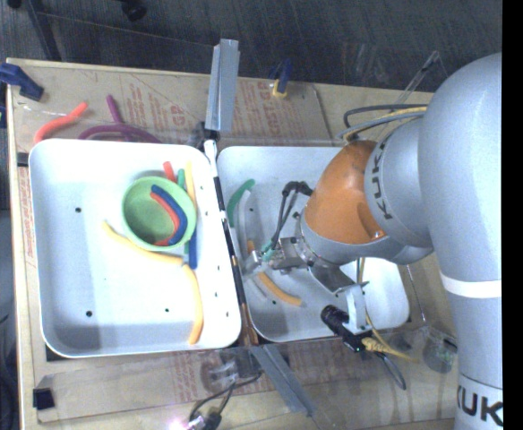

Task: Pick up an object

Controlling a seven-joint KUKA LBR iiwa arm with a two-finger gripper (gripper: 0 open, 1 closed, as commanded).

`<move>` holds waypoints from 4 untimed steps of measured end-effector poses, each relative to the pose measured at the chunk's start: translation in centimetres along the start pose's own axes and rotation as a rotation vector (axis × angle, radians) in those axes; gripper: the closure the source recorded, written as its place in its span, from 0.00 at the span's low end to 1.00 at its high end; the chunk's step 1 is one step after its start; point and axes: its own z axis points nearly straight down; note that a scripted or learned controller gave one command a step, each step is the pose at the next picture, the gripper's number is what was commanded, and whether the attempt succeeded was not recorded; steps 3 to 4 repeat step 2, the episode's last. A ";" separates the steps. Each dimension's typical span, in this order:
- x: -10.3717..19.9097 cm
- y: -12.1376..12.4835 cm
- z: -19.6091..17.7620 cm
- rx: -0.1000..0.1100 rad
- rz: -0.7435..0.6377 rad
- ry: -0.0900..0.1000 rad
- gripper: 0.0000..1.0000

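The big grey arm point(441, 177) reaches in from the right, and its orange band point(342, 200) sits over the right bin point(270, 164). The gripper point(263, 260) is down low inside that bin, near the bin's left wall. It is too small and dark to tell how it stands or if it has hold of anything.

Just under the gripper lies a short orange strip point(279, 291) on the white floor of the right bin. A curved dark green strip point(236, 200) lies near the top left of that bin, well above the gripper.

The left bin point(73, 267) holds a green bowl point(145, 213). A red strip point(165, 220) and a blue strip point(168, 195) rest inside the bowl. A long yellow strip point(192, 303) runs from under the bowl down toward the bin's bottom right corner.

Both bins sit on a brown bench point(154, 97). Behind the left bin, an orange strip point(61, 121) and a purple strip point(118, 133) lie on the bench.
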 end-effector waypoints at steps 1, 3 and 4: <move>0.7 0.1 -0.8 0.009 -0.015 0.015 1.00; 2.7 6.2 -9.6 0.012 -0.125 0.021 1.00; 2.7 6.2 -9.6 0.012 -0.125 0.021 1.00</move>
